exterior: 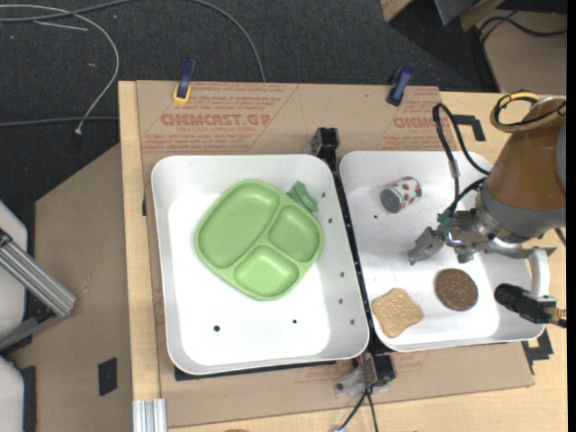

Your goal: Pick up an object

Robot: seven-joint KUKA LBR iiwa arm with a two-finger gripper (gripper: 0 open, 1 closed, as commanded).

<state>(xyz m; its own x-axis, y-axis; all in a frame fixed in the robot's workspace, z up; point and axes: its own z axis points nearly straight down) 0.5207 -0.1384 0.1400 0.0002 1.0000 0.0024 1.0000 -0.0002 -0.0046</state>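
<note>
While the tool gapes wide above the right bin, the can apparently lies lengthwise left-right.

Robot lab: clamped cardboard bench

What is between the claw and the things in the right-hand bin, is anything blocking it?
Nothing visible blocks it. The claw hangs over bare white floor of the right bin. The small can lies beyond it, the brown disc and the tan cracker-like piece nearer the camera, each apart from the others.
</note>
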